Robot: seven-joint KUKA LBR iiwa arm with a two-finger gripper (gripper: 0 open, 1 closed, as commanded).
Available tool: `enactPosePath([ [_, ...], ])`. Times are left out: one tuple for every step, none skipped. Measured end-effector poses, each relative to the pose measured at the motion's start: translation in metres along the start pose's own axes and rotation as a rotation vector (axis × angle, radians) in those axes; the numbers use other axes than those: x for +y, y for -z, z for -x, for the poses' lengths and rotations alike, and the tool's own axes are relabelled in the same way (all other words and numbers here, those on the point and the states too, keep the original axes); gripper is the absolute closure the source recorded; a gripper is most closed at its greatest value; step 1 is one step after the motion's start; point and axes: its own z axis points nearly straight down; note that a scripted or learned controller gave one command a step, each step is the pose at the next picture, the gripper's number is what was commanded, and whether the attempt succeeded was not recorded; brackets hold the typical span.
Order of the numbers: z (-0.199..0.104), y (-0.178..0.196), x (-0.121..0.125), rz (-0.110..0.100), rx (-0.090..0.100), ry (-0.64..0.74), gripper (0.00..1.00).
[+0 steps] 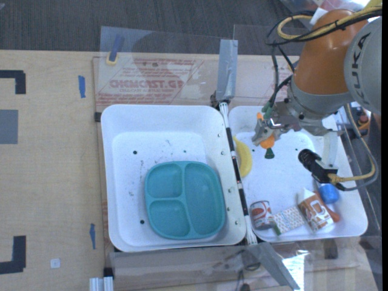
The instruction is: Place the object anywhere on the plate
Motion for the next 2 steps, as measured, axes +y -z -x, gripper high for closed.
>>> enactPosePath([
  [-0.0758,-0.0465,-0.0471,-0.001,0.0,0.14,1.0],
  [-0.075,-0.0463,-0.0469,0.0,-0.001,0.139,0.0],
])
